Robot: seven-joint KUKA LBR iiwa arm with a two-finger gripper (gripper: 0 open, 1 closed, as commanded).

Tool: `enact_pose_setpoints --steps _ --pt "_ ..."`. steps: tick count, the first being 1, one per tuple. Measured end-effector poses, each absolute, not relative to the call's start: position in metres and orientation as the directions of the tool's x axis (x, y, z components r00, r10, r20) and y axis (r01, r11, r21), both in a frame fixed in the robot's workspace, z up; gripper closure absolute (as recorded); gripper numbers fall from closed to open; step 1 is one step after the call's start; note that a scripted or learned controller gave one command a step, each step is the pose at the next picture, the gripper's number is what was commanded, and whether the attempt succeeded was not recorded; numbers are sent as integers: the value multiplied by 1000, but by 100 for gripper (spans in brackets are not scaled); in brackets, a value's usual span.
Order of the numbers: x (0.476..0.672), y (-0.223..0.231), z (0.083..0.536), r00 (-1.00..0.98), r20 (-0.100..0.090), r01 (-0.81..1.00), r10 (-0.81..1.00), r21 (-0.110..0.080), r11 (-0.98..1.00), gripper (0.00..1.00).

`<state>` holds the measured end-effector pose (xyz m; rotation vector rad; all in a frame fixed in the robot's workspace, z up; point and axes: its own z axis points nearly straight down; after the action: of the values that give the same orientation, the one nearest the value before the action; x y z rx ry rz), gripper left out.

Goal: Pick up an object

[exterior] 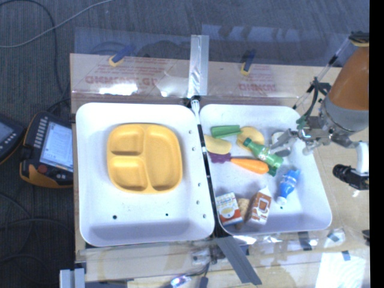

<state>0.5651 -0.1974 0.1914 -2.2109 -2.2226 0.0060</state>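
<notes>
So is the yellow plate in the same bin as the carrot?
No, the yellow plate lies in the left bin, while the carrot lies in the right bin.

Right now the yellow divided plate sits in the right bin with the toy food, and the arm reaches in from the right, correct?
Not quite. The camera view shows the yellow divided plate alone in the left bin; the toy food, such as the carrot, lies in the right bin. The arm does reach in from the right.

Dark grey carpet floor; black cables trail across; brown bench board.
</notes>
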Motion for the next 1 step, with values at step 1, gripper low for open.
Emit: enact_pose_setpoints --steps 1 --pt "591 -182 91 -164 -1 986 987 -4 164 0"
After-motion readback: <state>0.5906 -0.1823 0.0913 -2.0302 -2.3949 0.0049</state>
